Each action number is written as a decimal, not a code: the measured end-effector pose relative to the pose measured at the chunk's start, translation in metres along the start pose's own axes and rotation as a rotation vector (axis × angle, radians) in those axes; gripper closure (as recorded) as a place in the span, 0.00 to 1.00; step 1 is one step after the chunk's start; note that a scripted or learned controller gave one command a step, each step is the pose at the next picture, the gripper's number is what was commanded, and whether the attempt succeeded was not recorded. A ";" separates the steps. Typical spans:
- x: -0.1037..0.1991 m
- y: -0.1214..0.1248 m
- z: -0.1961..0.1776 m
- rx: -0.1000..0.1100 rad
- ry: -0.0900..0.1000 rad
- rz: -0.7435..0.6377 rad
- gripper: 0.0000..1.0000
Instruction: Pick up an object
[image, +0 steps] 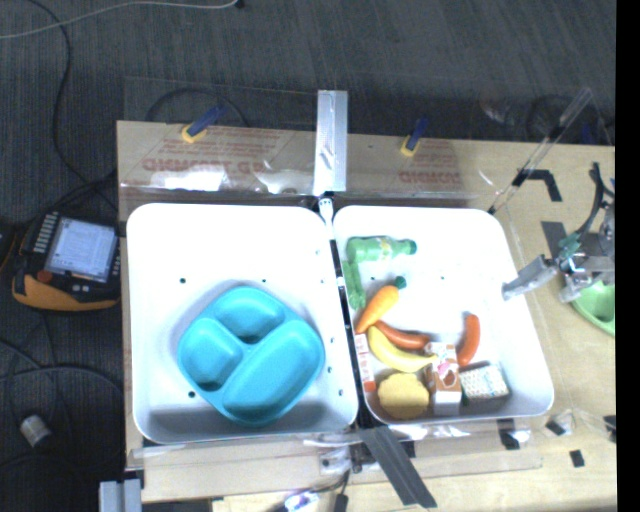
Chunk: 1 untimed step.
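Two white bins side by side: left bin (150, 300) holds a blue divided plate (250, 350) near its front edge; right bin (500, 300) holds bottle (378, 249), carrot (377, 303), banana (398, 350), sausage (468, 336), lemon (403, 394) and small boxes (462, 384) along its left and front edges; jaw state cannot be told.

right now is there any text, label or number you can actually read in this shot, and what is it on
None can be read for certain.
Red lettering on the clear plastic sheet behind the bins: printing visible, too blurred to read.
Lit screen of the handheld device on the floor: content too small to read.
Small box and red and white carton in the right bin: patterned faces, no legible words.
Green bottle: no readable label.
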<state>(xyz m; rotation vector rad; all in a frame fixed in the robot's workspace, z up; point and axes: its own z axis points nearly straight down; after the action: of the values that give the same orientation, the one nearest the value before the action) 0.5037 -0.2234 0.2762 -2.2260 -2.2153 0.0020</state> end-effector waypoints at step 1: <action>0.024 0.021 0.109 0.001 0.000 0.007 0.00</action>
<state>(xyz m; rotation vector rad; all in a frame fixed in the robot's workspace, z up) 0.5249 -0.1999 0.1670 -2.2330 -2.2069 0.0033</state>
